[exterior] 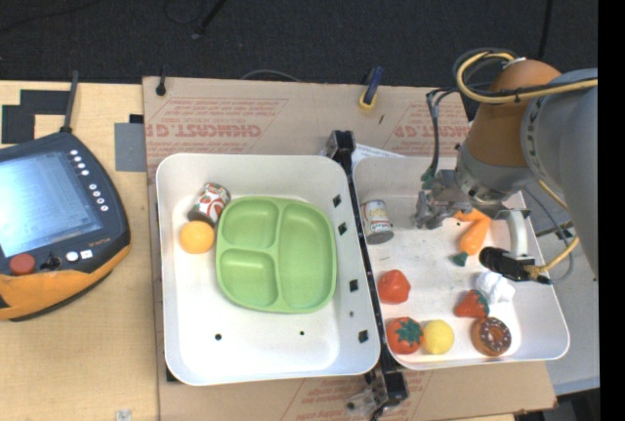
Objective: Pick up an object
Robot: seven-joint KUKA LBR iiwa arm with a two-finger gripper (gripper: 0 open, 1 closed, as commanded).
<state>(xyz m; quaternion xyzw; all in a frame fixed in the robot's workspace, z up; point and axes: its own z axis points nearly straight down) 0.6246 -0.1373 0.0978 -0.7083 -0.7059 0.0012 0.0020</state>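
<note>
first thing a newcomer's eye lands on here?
Likely the big green divided plate lying in the left bin, with an orange ball and a small can at its left edge. Next, the grey arm reaching in from the right, its gripper low in the right bin near a carrot, above a cluster of toy food along that bin's near edge.

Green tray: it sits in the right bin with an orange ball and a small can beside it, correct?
Not quite. The camera view shows the green tray in the left bin, not the right one. The orange ball and the small can do lie beside it.
</note>
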